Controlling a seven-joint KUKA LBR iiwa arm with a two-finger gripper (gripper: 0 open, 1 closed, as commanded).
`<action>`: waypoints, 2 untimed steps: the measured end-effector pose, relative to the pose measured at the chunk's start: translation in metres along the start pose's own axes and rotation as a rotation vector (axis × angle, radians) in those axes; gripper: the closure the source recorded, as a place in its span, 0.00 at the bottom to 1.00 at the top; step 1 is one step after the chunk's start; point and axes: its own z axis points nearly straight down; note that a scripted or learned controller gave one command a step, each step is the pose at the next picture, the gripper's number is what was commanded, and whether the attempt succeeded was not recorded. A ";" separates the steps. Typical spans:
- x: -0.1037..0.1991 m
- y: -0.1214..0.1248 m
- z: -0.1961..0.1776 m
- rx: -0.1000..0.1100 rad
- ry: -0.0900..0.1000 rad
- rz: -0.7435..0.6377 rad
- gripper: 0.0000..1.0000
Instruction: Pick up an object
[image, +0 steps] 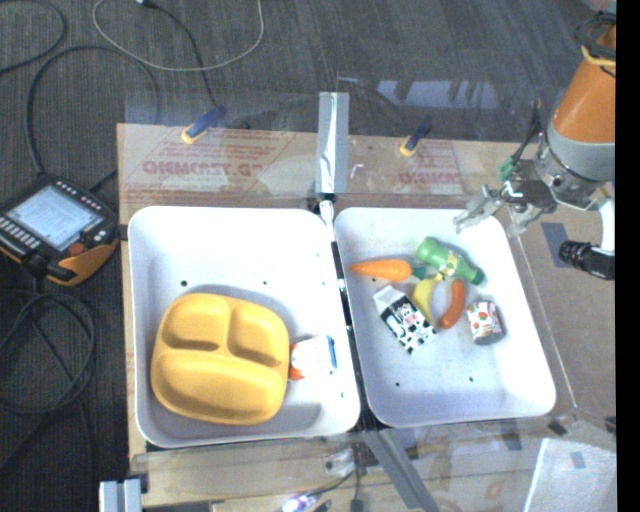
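My gripper (493, 213) hangs open over the far right rim of the right bin (520, 395), with nothing between its fingers. Below and left of it lies a cluster of items: a green bottle (447, 258), an orange carrot (381, 268), a yellow banana-like piece (426, 295), a second small orange piece (454, 303), a black-and-white carton (407, 321) and a small can with a strawberry label (485, 322). The green bottle is the nearest item to the gripper.
The left bin (150, 240) holds a yellow divided plate (220, 358) and a small white box with blue and orange ends (314, 357) against the divider. A handheld controller (55, 228) and cables lie on the floor at left. Two clamps sit along the far board edge.
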 end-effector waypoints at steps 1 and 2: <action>-0.036 -0.038 0.120 0.000 0.001 -0.099 0.00; -0.028 -0.061 0.158 -0.008 0.008 -0.110 0.00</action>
